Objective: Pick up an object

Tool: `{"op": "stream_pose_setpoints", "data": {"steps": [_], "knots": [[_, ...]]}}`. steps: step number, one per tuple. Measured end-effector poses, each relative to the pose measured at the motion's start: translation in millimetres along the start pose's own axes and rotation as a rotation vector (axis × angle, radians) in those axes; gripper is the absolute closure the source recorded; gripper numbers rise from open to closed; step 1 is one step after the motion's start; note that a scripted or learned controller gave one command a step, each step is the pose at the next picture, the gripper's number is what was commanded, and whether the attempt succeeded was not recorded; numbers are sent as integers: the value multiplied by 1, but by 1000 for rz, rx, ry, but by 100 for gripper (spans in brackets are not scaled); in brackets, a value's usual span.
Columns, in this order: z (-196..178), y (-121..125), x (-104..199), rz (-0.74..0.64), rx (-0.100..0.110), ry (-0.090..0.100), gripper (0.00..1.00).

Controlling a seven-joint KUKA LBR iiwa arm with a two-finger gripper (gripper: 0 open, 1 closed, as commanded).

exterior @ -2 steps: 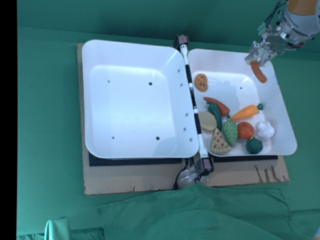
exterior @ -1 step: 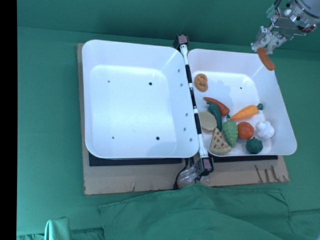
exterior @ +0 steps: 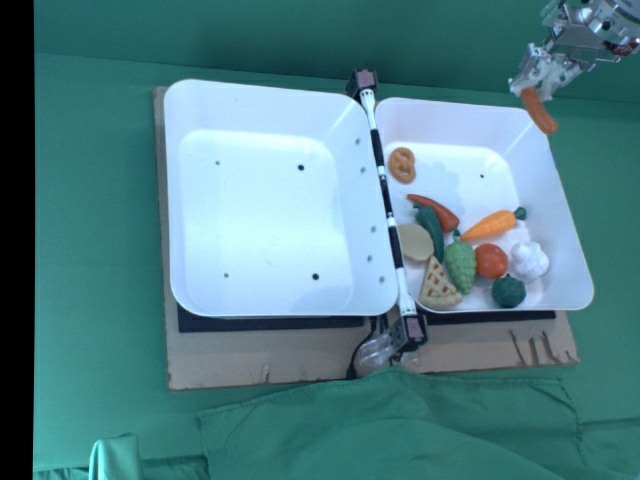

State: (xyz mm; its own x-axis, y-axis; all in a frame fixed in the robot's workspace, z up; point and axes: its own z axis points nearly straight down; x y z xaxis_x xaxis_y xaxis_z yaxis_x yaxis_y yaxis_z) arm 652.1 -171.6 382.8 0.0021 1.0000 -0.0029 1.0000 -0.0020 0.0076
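Arm reaches in at upper right, wrist raised high, gripper (exterior: 537, 86) pointing down-left, its 2 fingers clamped on a sausage (exterior: 540, 110).

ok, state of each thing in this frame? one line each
tool: raised above right bin's far corner, shut on orange sausage-shaped toy
orange sausage-shaped toy: held, hanging clear of the bin
left bin: level on bench
right bin: holds toy foods
pretzel: lying apart from the pile
carrot: lying flat

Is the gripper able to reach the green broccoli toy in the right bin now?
Probably not yet: the gripper already holds an orange sausage-shaped toy between its fingers. The green broccoli toy itself lies uncovered near the right bin's front rim.
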Motion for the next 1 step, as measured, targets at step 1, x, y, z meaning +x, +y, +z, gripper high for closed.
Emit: {"op": "stream_pose_setpoints", "data": {"steps": [1], "knots": [[9, -28, 49, -2, 7, 3, 100]]}}
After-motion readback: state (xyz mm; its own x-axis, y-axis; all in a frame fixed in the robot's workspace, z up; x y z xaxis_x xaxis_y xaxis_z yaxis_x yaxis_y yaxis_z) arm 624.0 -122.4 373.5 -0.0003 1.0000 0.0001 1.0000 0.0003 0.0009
